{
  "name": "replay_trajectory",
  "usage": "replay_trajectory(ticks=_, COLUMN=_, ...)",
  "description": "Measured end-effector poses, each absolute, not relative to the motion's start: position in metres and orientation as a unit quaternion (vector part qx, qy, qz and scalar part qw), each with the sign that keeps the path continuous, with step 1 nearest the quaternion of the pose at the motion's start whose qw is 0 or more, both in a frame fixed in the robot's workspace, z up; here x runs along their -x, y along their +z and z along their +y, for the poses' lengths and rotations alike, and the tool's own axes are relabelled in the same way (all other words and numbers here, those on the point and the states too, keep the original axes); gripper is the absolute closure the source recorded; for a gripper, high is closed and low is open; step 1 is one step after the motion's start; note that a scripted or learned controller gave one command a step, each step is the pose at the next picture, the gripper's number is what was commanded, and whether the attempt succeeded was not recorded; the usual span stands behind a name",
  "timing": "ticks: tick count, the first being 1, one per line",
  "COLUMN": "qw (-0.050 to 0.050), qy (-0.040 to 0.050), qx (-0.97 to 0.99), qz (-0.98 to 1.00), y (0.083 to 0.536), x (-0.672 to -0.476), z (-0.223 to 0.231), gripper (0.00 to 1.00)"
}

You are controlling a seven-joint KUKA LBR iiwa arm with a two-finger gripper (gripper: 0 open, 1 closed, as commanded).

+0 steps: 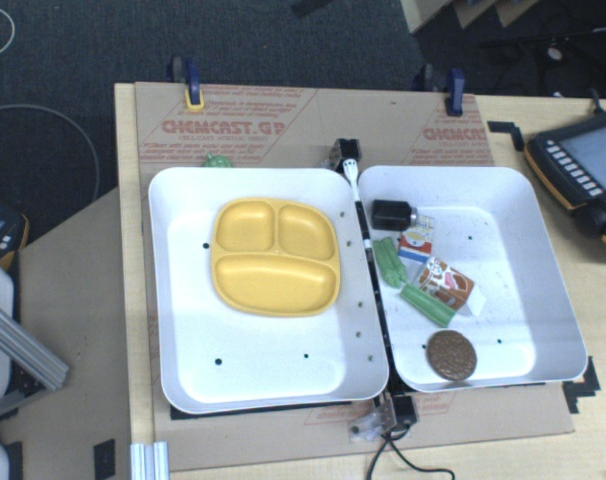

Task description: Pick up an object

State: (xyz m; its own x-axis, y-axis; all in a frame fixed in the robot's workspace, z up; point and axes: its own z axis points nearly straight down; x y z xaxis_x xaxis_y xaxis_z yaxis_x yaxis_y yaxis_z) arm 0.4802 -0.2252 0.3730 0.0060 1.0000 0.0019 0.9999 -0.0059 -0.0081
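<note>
The right bin [513, 218] holds several small objects. A black block [389, 213] lies near its upper left. Below it are a green piece [388, 262] and a second green stick [426, 305]. A small white and red-blue carton [416, 241] and a brown-red packet [448, 285] lie beside them. A round brown disc [451, 355] rests near the bin's front edge. The left bin [183, 318] holds a yellow divided plate [276, 256].
Both bins stand on a cardboard-covered bench [243, 118] held by blue clamps [191, 80] at the back. A tablet-like device [581, 163] sits at the right. A small green scrap [218, 161] lies behind the left bin. Cables run near the front edge [388, 423].
</note>
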Motion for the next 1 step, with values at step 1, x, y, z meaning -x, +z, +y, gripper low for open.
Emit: replay_trajectory(ticks=1, qw=-0.003, qy=-0.0005, qx=0.706, qz=-0.708, y=0.3473, x=-0.5516, z=-0.2238, gripper=1.0)
